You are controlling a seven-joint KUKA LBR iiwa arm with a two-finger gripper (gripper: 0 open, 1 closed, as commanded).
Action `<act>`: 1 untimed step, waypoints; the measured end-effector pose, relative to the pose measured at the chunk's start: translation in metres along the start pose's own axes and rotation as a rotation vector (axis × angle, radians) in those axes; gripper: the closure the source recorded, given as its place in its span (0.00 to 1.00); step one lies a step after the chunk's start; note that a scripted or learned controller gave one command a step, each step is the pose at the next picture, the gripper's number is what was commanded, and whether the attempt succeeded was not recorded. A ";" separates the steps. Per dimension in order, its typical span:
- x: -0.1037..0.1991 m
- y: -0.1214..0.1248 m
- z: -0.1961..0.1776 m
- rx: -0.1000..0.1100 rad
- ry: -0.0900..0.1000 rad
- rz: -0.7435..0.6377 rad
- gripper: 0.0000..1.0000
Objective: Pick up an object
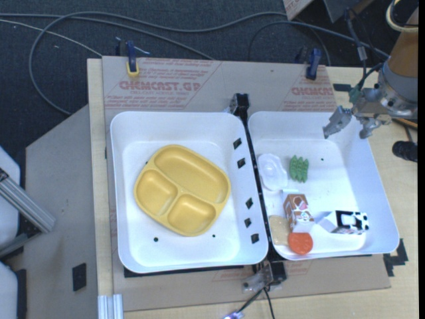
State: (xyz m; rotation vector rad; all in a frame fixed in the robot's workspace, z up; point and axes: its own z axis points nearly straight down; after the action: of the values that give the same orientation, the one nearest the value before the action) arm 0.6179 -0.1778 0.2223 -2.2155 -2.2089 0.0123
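objects, among them a green toy [299,169] and red ball [301,243], all lie in the right bin [372,178]; nothing is picked. the gripper [350,126] hovers spread and bare at the bin's far corner.

Dark carpeted floor [199,12] crossed by black cables [60,25]; brown cardboard sheet [199,85] clamped by blue clips [131,52] on the tabletop [60,178]; even overhead light.

Red print reading "CHEMCAST GP" repeats across the brown backing board [174,78] behind the bins
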 end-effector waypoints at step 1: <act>0.001 0.003 -0.008 -0.014 -0.003 -0.003 0.00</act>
State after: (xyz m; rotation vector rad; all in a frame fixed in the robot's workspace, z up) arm 0.6208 -0.1773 0.2307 -2.2204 -2.2212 -0.0001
